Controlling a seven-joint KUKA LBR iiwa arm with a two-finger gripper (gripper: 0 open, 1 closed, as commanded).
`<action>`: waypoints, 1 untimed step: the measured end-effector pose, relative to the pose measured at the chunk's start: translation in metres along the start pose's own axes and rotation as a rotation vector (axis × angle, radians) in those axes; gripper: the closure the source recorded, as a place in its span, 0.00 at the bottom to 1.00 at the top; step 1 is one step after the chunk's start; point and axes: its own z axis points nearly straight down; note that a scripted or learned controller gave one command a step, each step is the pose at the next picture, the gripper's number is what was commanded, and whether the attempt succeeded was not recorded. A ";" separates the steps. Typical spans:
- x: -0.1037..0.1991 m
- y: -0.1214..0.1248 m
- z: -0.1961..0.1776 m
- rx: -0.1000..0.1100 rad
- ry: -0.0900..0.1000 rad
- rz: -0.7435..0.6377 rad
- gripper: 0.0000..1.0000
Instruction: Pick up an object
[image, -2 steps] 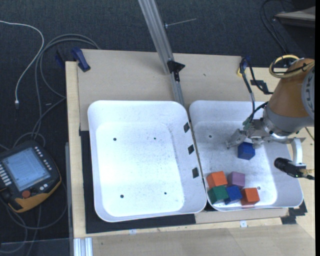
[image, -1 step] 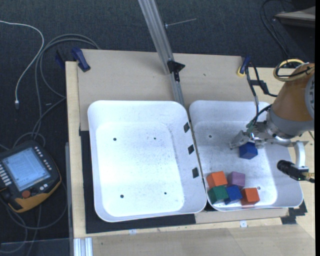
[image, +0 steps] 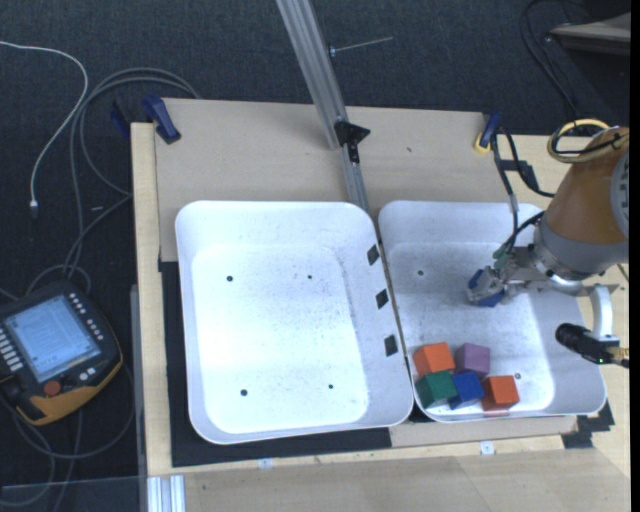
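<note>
In the right bin (image: 440, 235), the gripper (image: 487, 288), its grip state not discernible, is poised in approach far from the blocks, and a nearward descent onto the orange block (image: 434, 358) is called for.

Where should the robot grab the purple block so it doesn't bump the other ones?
Probably from above, pinching the purple block across its left and right faces. Its far side faces open bin floor, but the blue block sits tight against its near side and the orange block stands close on its left.
</note>
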 end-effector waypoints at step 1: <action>0.069 0.007 -0.030 0.008 0.008 -0.007 1.00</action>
